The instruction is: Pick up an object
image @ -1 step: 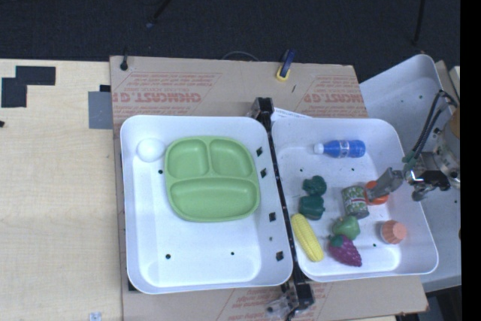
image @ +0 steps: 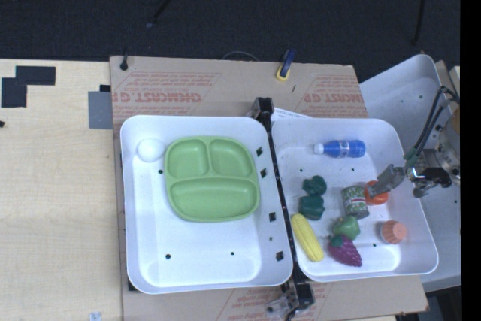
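1. Nearest the camera, along the front of the right bin (image: 409, 267), lie a yellow corn cob (image: 307, 237), a purple bunch of grapes (image: 345, 250) and a small orange piece (image: 391, 231) towards the right wall.
2. Just behind the grapes sits a green pepper-like piece (image: 346, 226), touching a small patterned can (image: 355, 201) that stands tilted above it.
3. To the left of the can, two dark green pieces (image: 313, 197) sit one behind the other near the bin's middle.
4. The gripper (image: 392, 178) hangs over the right part of this bin, just beside the can, with an orange-red object (image: 376, 194) directly under its tip. Whether its jaws are open or closed cannot be told, and nothing is plainly held between them.
5. Further back, a blue bottle (image: 342, 149) with a white cap lies on its side, well apart from the other items.
6. In the left bin (image: 195, 271), a light green divided plate (image: 211, 179) rests in the rear half, with a small white ball (image: 149, 149) in the far left corner beside it.
7. Both bins rest on a brown cardboard sheet (image: 195, 90), and a blue and yellow clamp (image: 285, 65) sits at its far edge.
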Available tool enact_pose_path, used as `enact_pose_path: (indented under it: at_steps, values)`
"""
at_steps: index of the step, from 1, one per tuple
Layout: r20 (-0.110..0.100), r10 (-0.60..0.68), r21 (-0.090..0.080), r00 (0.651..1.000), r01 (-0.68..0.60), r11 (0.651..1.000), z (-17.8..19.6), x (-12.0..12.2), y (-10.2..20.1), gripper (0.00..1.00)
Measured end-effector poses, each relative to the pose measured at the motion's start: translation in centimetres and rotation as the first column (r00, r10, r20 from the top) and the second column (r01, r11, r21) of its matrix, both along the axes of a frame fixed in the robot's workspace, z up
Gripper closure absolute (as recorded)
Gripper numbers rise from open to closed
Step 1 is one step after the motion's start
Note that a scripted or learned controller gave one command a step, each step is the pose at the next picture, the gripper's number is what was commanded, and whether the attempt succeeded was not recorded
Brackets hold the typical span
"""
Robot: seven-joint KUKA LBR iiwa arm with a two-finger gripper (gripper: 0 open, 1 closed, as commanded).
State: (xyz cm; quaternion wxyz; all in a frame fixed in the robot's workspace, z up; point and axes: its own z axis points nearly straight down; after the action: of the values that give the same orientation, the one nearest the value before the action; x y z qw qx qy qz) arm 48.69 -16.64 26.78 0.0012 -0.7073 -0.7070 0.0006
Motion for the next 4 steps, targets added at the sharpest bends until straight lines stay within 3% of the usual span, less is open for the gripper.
enact_pose_path:
  at_steps: [1,3,4]
  values:
    - [-0.004,0.002,0.002,1.0,-0.002,1.0,-4.5,0.1,0.7,0.0]
    - [-0.004,0.002,0.002,1.0,-0.002,1.0,-17.2,-0.2,1.2,0.0]
    - [-0.001,-0.002,0.001,1.0,0.002,1.0,-18.1,-0.2,1.2,0.0]
